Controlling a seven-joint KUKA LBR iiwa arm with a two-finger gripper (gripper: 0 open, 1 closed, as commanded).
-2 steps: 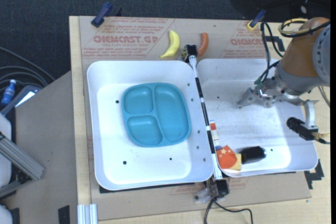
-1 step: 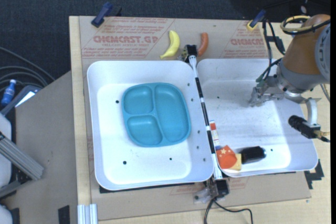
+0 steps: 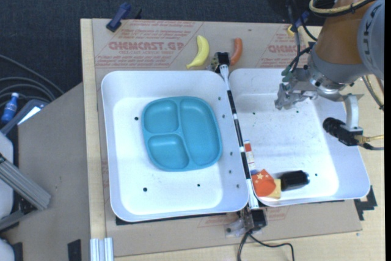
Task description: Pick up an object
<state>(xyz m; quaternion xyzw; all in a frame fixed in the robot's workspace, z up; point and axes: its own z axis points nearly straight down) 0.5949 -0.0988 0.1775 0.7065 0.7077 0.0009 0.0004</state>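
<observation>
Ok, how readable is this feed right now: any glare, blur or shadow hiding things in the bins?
Camera view: even overhead light and no strong glare on the glossy white left bin; the divided blue plastic tray reads sharply. The hand is small and soft against the white right bin, with a faint shadow beneath. The black block and the red-orange object sit clear in the near corner.

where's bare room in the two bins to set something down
Right bin: its middle floor is bare, between the gripper at the far end and the red-orange object and black object crowding the near left corner. Left bin: the blue divided plate takes the middle; bare strips run along the left wall and near edge.
</observation>
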